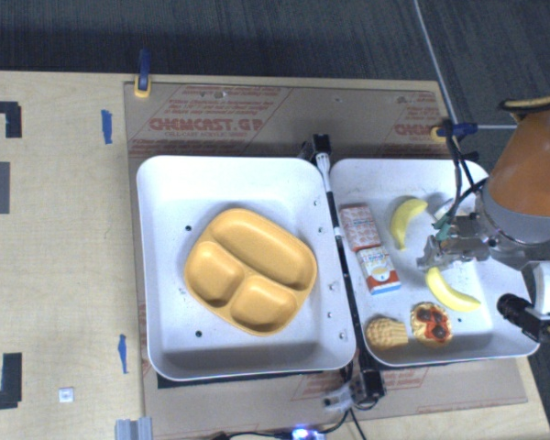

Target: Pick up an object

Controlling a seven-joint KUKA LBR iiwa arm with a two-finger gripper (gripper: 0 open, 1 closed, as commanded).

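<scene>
The right bin holds several small items. One yellow banana lies near its middle and a second banana lies lower right. Two red-and-white cartons sit along the bin's left wall. A tan waffle-like piece and a red-topped pastry rest at the front edge. My gripper hangs over this bin between the two bananas, just above the lower one's upper end. Nothing is visibly held.
The left bin carries a large yellow three-compartment plate. A black divider runs between the bins. The grey and orange arm covers the right bin's right side. Cables trail at the front edge.
</scene>
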